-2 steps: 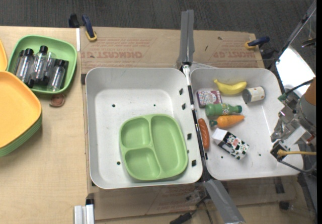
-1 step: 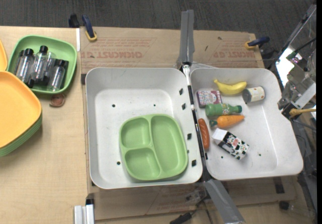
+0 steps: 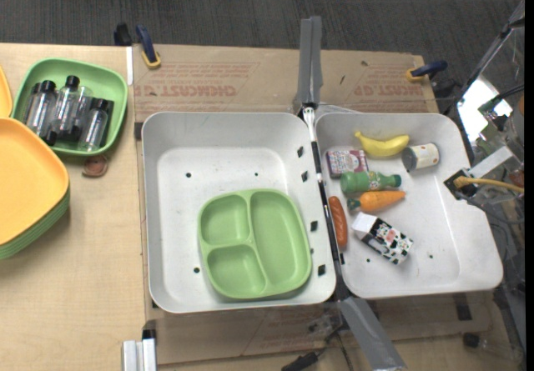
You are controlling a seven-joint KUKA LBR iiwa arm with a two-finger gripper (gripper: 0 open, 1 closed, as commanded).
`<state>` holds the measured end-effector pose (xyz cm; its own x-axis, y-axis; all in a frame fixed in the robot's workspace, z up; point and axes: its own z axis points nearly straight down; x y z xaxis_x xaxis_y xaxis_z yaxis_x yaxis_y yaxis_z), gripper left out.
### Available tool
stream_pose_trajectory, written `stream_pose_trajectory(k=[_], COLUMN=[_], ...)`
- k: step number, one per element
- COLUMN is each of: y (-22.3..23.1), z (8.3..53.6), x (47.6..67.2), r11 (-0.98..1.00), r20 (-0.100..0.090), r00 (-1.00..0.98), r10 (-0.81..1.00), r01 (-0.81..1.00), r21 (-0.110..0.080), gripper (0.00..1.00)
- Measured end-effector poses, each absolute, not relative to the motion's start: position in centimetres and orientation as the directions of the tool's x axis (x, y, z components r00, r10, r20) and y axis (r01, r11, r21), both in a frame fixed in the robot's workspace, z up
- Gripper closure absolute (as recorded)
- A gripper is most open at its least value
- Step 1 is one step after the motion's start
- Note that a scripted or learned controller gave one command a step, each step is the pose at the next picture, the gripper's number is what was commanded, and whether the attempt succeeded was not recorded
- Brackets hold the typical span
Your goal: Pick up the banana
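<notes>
Right bin (image 3: 467, 261) holds banana (image 3: 382, 144) beside can (image 3: 420, 156), above bottle (image 3: 370, 182) and carrot (image 3: 382, 200); pincer's state can't be told.

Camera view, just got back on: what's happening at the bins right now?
Nothing has hold of the banana yet. It lies at the back of the right bin, beside a small can and behind a pink packet, a green bottle and a carrot. The left bin holds a green divided tray.
</notes>
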<state>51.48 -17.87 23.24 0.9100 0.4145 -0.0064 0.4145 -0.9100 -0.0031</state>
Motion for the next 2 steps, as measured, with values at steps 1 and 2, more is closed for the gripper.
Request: stream_pose_trajectory(k=[1, 2], y=[-18.1, -14.7], z=[19.9, 22.7], x=[50.1, 61.1], r11=[-0.890, -0.868], r20=[-0.005, -0.005], r00=[0.890, 0.868], r10=[0.456, 0.496], r01=[0.456, 0.496], r21=[-0.004, -0.002], gripper=[1.00, 1.00])
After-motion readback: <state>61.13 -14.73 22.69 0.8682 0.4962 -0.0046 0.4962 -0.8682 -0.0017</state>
